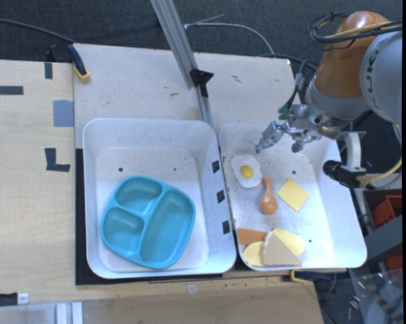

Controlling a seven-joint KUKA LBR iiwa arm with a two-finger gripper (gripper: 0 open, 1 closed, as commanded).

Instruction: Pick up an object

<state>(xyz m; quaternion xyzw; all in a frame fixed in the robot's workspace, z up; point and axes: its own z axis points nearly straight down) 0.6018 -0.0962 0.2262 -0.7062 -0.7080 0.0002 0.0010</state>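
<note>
The claw (282, 139) hangs wide open, holding nothing, over the far end of the right bin (338, 238). The egg (246, 171) lies just near of it.

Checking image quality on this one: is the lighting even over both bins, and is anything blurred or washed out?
Camera view: lighting is soft and fairly even; the left bin and right bin look bright, near washed out. The blue plate and fried egg read clearly with faint shadows. The gripper is slightly soft, so finger detail is hard to read.
</note>
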